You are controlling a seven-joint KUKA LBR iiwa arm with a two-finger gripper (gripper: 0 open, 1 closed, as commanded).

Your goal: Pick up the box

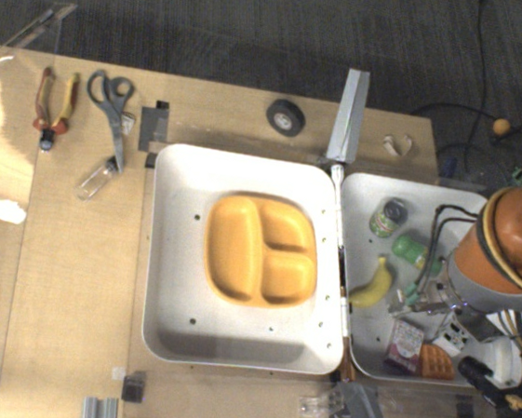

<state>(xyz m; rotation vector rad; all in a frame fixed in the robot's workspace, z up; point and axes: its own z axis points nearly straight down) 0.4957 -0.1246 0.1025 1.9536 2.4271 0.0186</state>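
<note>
Pincer (416, 304) low in right bin (357, 350), just above purple box (405, 345)

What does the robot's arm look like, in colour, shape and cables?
The arm is rounded and thick, grey, with a broad orange band around it above the wrist. Black cables loop along its left side. Below it, metal parts lead down toward the pincer, which is too cluttered to make out clearly.

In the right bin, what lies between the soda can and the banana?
In the camera view, a green plastic object lies in the gap between the small metal soda can and the yellow banana, slightly right of the line between them.
</note>
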